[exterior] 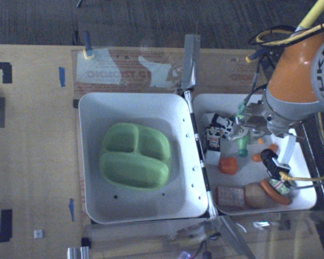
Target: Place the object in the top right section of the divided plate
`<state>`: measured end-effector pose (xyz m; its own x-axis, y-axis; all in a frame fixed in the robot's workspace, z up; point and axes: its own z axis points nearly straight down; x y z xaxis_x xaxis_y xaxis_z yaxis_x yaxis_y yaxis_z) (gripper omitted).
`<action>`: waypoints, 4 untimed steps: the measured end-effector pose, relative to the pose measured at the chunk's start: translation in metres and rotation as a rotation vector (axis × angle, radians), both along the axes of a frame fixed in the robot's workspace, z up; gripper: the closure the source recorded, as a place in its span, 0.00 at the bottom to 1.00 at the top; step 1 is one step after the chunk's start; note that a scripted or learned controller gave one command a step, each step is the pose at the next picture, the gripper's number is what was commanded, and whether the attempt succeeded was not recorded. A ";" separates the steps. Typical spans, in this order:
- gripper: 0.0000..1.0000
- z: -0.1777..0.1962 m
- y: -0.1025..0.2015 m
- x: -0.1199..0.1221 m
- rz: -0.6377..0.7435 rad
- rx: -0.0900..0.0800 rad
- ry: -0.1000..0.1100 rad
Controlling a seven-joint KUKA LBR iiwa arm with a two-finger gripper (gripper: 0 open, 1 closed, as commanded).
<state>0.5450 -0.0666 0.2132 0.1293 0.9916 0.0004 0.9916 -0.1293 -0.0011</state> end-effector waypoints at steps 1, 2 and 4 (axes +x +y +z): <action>1.00 -0.031 0.084 0.033 -0.092 -0.001 0.001; 1.00 -0.031 0.160 0.002 -0.112 -0.001 0.006; 1.00 -0.005 0.204 0.057 -0.666 -0.005 0.006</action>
<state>0.6015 0.1372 0.2078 0.7146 0.6995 -0.0065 0.6995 -0.7146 -0.0047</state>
